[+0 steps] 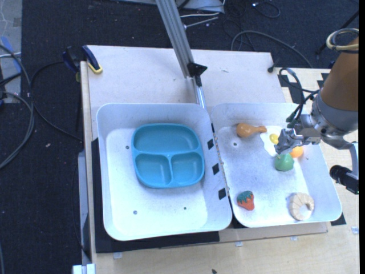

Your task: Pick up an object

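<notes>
In the left bin (114, 210) we've got a blue divided plate (169, 155) with three compartments, sitting roughly in the middle and a bit toward the far edge. Moving over to the right bin (259, 210), there's a toy strawberry (246, 200) near the front edge on the left side, and a tan chicken drumstick (250, 130) up by the far edge. Then a green toy (284, 162) sits mid-bin toward the right edge, with the gripper (285, 142) right above it, close enough to be touching or nearly so. Small yellow (274, 138) and orange (297, 151) bits poke out beside the gripper. We honestly can't tell whether it's clenched or released. A pale shrimp (300, 205) lies in the front right corner.
</notes>
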### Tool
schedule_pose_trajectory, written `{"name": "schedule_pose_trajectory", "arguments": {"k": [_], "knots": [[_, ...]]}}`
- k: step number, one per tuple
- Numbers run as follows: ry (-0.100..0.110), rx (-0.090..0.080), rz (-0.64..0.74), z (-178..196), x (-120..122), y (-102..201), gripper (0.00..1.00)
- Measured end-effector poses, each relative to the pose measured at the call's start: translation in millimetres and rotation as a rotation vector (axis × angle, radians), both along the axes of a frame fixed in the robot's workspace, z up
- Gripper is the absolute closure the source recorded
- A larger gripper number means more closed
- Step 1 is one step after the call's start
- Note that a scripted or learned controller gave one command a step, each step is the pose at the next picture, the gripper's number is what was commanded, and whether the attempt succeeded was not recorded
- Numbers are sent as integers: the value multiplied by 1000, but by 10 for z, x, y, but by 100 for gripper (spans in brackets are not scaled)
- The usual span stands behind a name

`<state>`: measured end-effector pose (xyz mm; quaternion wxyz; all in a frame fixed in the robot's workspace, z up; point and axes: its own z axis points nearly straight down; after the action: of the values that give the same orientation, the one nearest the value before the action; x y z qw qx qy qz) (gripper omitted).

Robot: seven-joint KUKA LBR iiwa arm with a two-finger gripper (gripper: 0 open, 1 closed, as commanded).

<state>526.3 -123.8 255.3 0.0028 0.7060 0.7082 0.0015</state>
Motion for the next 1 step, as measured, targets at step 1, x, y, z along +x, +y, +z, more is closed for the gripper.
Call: {"name": "schedule_pose_trajectory", "arguments": {"k": [1], "knots": [[5, 2, 4, -135, 200, 462, 100]]}}
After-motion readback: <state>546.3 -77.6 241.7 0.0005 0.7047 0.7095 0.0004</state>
